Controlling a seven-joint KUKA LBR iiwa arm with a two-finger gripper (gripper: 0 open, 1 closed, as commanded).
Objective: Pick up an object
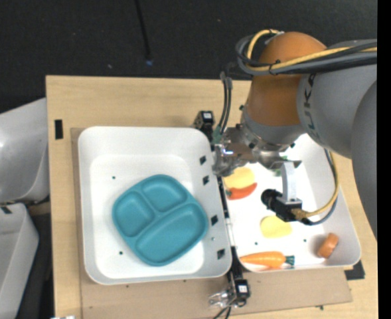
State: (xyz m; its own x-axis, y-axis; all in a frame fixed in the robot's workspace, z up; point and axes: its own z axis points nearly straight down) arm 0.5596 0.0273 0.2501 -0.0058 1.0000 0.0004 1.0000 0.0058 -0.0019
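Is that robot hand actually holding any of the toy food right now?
Cannot be told: the gripper sits right over the yellow-and-red piece, hiding any contact.

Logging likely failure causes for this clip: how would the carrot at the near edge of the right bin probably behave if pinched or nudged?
The carrot looks like smooth moulded plastic, so probably stiff, light and somewhat slippery. Its rounded, tapered body lies on its side, so a nudge may roll or pivot it. It sits against the right bin wall, which could crowd the pincer.

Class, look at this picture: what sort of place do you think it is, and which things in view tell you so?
Probably a robotics lab bench for pick-up trials. A grey and orange arm reaches over two white bins on a wooden bench; one holds a blue divided tray, the other toy food such as a carrot.
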